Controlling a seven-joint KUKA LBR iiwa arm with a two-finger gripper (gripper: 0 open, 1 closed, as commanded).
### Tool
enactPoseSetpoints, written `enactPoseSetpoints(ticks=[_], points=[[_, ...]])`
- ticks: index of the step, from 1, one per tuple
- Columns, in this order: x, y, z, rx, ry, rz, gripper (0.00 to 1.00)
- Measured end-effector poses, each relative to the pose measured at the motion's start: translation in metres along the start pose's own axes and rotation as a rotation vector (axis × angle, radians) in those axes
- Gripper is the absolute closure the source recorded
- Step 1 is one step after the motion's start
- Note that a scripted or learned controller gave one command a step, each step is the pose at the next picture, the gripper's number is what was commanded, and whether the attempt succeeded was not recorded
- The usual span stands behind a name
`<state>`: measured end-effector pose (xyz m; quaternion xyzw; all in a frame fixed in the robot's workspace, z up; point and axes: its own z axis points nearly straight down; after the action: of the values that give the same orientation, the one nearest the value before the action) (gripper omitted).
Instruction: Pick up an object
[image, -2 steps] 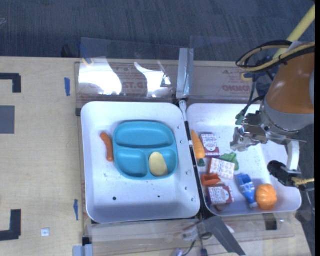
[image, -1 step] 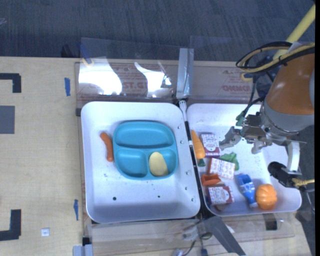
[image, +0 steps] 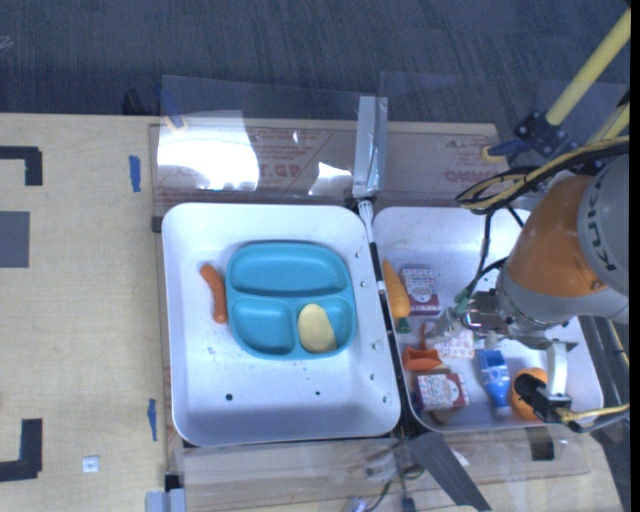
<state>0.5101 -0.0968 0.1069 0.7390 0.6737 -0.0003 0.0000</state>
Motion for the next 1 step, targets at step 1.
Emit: enactPoseSetpoints(ticks=[1], points=[[-0.0277,0.0055,0.0128,-0.019,0.003,-0.23,0.0]])
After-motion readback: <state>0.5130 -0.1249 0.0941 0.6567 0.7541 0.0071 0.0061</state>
